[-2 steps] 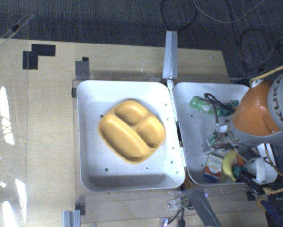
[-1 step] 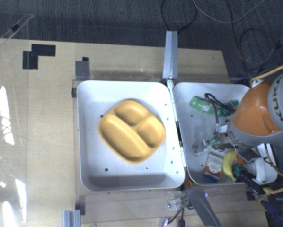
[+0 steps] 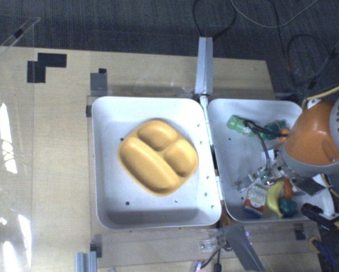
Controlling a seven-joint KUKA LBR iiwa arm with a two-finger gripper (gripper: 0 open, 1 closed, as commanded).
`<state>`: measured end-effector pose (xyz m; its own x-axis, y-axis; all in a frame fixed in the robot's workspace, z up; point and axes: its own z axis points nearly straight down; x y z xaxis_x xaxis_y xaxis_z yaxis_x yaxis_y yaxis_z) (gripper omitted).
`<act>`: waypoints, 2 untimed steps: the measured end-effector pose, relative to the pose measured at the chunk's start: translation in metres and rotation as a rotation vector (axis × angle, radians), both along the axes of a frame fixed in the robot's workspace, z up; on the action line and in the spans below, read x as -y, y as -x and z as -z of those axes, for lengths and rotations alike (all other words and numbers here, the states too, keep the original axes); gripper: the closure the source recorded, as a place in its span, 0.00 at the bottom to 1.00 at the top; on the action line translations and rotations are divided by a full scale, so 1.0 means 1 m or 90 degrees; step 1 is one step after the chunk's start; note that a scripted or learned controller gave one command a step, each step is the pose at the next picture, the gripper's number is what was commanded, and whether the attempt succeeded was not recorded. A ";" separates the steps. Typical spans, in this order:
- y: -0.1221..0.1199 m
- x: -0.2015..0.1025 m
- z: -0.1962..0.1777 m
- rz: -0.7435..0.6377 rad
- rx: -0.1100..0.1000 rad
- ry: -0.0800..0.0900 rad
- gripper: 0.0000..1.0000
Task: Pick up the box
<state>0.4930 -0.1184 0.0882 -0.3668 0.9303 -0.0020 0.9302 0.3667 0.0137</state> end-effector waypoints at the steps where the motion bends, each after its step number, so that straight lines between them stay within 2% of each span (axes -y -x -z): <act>1: 0.000 -0.023 0.000 -0.060 0.002 0.006 0.00; 2: -0.003 -0.024 -0.009 -0.061 0.004 0.004 1.00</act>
